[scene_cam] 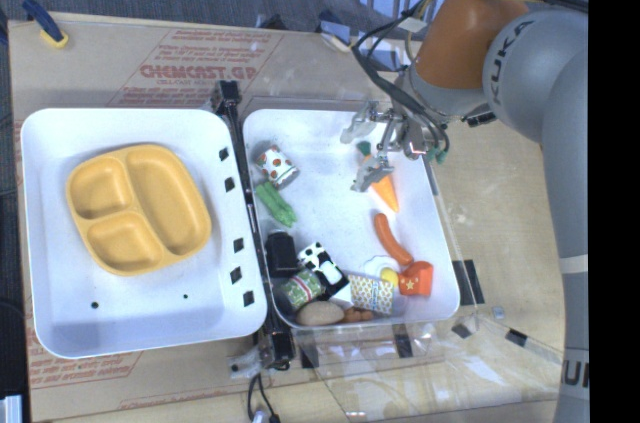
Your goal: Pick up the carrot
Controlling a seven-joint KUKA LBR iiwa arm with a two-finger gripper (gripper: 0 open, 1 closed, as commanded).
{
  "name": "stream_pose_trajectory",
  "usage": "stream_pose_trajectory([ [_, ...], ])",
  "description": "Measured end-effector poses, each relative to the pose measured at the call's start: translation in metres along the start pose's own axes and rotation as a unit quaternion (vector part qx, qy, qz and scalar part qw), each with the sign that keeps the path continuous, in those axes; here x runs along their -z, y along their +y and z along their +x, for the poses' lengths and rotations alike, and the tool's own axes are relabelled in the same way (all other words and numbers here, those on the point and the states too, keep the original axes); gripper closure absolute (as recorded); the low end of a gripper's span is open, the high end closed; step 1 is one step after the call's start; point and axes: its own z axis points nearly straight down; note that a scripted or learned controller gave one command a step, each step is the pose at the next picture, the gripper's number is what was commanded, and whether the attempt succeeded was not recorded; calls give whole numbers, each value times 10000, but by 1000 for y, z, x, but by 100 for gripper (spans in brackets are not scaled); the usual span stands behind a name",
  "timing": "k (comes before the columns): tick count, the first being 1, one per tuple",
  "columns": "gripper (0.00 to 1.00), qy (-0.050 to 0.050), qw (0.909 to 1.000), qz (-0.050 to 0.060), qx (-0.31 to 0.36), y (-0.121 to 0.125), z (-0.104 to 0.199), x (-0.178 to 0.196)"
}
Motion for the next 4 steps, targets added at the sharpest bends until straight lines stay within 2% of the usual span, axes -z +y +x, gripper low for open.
stream_pose_trajectory([
  [1, 0, -45, 9999, 6, 161, -5, 32, -53],
  [2, 100, -83, 9998, 12, 198, -3, 28, -40],
  [3, 100, -107, 9826, 50, 1856, -12, 64, 72],
  [4, 100, -50, 9994, 1, 355, 46, 82, 45],
])
